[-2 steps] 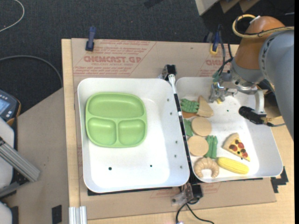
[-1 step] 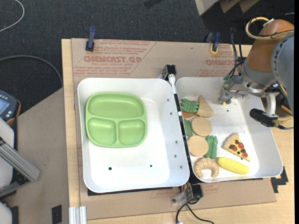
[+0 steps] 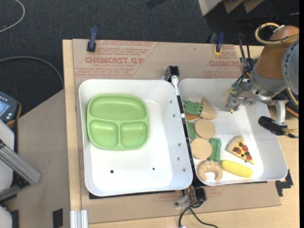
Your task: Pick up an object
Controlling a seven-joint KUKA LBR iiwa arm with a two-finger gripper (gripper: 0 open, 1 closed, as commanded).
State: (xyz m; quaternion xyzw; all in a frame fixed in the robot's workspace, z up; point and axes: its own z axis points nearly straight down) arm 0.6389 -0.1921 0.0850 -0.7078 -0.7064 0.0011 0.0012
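In the right bin (image 3: pixel 266 127), lower right of the frame, toy food lies loose — pizza slice (image 3: pixel 240 150), corn cob (image 3: pixel 236 168), croissant (image 3: pixel 210 170), two round cookies (image 3: pixel 204 137), green beans (image 3: pixel 192 108), a tan wedge (image 3: pixel 208 109). The gripper (image 3: pixel 233 101) hangs over the bin's bare upper part, just right of the wedge, nothing between its fingers — whether they are spread or closed I cannot tell. Left bin (image 3: pixel 95 179) at frame centre-left holds a green divided plate (image 3: pixel 118 121).
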